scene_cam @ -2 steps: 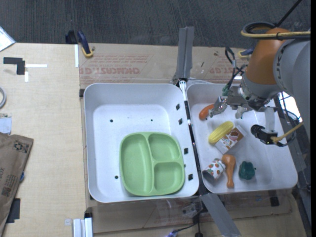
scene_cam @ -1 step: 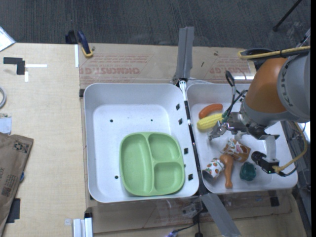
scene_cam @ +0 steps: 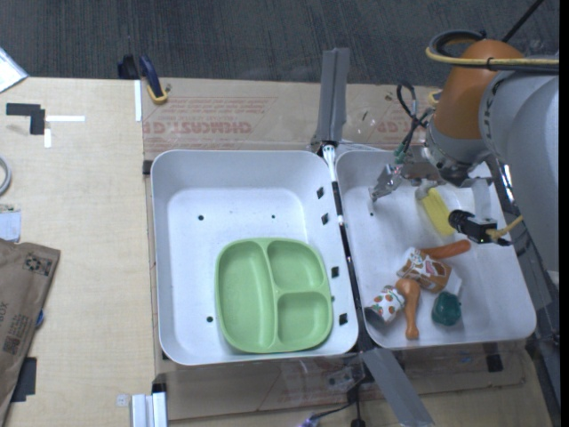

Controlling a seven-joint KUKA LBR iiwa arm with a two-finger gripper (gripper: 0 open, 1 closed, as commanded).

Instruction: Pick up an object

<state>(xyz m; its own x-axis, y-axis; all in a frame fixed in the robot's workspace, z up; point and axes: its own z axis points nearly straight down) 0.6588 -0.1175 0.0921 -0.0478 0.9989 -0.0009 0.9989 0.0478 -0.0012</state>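
Two bins sat side by side on the surface (scene_cam: 80, 158). The left bin (scene_cam: 178, 194) held a divided plate (scene_cam: 274, 294) toward its near edge. In the right bin (scene_cam: 507, 318), a toy carrot (scene_cam: 410, 305) lay near the front, with a small cup (scene_cam: 385, 305) just to its left and a rounded toy (scene_cam: 446, 310) to its right. Behind them lay a sausage (scene_cam: 444, 249), and farther back a banana (scene_cam: 436, 213). The arm's jaws hung over the right bin's far part.

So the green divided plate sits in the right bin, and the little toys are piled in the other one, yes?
Not quite. The camera view shows the green divided plate in the left bin, not the right one. The little toys are indeed piled in the other bin, the right one, where the claw hangs.
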